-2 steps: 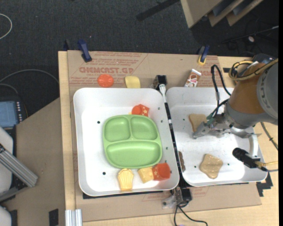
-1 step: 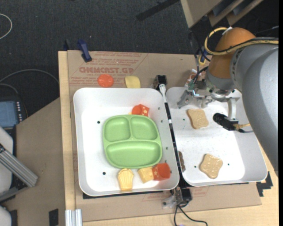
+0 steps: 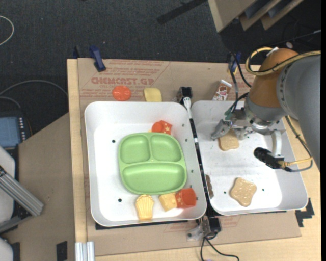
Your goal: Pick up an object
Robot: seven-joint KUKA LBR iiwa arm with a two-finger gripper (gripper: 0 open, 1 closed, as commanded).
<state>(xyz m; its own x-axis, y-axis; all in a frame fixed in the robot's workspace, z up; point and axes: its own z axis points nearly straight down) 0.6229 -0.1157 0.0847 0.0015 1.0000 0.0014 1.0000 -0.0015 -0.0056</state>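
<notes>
My pincer [image 3: 230,128] sits low over the round tan biscuit-shaped toy [image 3: 228,143] in the right white bin [image 3: 290,196] — grip state unclear — off-centre closing could nudge it away.

The desk [image 3: 81,168] is topped with a brown board that carries faded red lettering [image 3: 122,80] near its far edge, and a blue clip [image 3: 97,57] grips the board's far left corner. Around it lies dark carpet [image 3: 41,41] — almost black, with a fine speckle. A thin pale cable [image 3: 6,30] loops on the carpet toward the upper left, and more cable curves past a dark device with a bluish face [image 3: 9,131] at the left edge. A ribbed metal rail [image 3: 20,193] slants across the lower left. Beyond the desk's far right corner sit pale wooden boards [image 3: 244,12] — stacked at an angle. Light is even, with soft shadows.
</notes>
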